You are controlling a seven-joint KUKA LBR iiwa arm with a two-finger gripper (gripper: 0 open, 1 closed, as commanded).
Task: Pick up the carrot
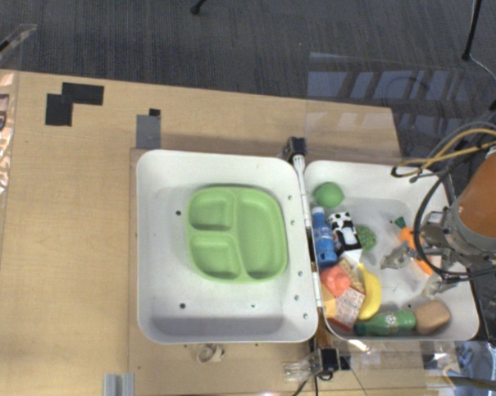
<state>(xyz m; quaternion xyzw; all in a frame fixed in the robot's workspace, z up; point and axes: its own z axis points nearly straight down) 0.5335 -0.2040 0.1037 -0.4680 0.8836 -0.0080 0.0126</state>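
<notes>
The carrot is a small orange piece with a green tip, lying in the right bin near its right wall. My gripper reaches in from the right and hangs over the carrot's near end. Its two metal fingers are spread apart, one on each side of the orange body, so the gripper is open. The wrist hides part of the carrot. Whether the fingers touch it I cannot tell.
The right bin also holds a green ball, a blue bottle, a black-and-white toy, a banana, a green bottle and a brown lump. A green divided plate sits in the left bin.
</notes>
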